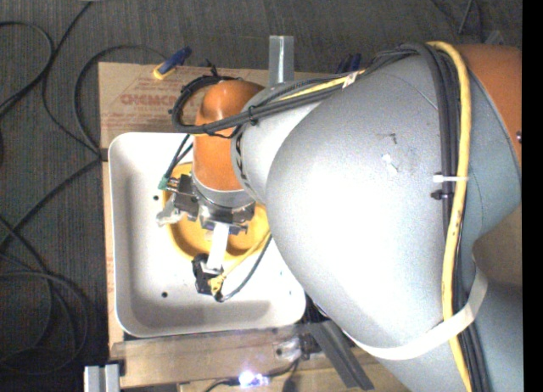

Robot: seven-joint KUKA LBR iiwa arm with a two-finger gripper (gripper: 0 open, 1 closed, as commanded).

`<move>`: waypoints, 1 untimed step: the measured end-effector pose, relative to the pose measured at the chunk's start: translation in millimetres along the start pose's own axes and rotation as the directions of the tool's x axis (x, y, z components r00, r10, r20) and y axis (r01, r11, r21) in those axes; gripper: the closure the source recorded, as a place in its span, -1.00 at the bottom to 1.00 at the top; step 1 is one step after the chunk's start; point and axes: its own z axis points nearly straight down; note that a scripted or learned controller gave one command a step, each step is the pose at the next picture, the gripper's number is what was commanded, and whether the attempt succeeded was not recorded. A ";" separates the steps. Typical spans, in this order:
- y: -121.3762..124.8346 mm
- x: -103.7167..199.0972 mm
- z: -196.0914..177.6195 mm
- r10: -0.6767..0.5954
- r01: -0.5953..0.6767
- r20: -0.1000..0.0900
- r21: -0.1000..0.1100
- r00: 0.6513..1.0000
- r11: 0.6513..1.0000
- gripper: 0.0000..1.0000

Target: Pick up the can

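Observation:
My gripper (210,222) hangs low over the middle of the left white bin (136,297), under the orange wrist band (219,136). Directly beneath it lies a round yellow object (185,238), of which only the rim shows on either side of the gripper. Whether that object is the can I cannot tell. The wrist hides what lies between gripper and bin floor. The big grey arm (382,212) covers the right half of the view and the other bin.
The bin rests on a brown cardboard sheet (136,98). A small blue and yellow item (172,61) lies at the sheet's far edge, and a grey metal post (281,55) stands behind the bin. Cables run over the carpet (51,212) at left.

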 end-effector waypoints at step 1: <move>-15.4 19.3 20.8 0.088 -0.088 0.007 -0.017 0.996 0.996 -1.00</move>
